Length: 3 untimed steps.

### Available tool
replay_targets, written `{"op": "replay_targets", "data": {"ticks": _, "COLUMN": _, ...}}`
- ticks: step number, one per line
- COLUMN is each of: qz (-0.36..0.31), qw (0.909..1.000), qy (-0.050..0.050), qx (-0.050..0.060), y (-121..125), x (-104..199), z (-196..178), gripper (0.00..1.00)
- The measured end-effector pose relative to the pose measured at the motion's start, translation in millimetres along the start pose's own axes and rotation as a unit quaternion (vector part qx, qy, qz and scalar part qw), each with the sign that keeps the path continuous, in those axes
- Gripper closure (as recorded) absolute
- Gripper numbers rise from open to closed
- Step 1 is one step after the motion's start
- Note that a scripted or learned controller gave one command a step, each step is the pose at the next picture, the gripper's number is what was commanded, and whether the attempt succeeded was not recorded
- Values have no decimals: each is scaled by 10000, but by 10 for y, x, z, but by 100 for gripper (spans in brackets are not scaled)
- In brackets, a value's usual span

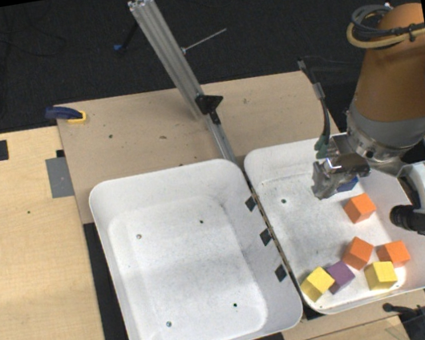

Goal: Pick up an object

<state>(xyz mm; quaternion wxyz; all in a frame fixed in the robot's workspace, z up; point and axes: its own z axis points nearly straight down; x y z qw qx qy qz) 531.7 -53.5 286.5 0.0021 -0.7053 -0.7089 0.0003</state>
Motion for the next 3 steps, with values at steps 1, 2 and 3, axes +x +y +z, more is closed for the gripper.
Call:
{"op": "replay_targets", "data": {"ticks": 1, "qz": 10, "qw": 10000, "qy": -4, "qx": 9, "y": 29, "x": 422, "z": 123, "gripper": 100}}
{"op": "replay_targets", "data": {"ticks": 2, "qz": 6, "qw": 10000, "qy": -5, "qx": 19, "y": 160, "x": 964, "z": 398, "gripper": 100}}
{"op": "replay_targets", "data": {"ticks": 3, "qz": 10, "qw": 10000, "qy": -8, "qx": -1, "y": 300, "x": 1437, "z": 457, "gripper": 100}}
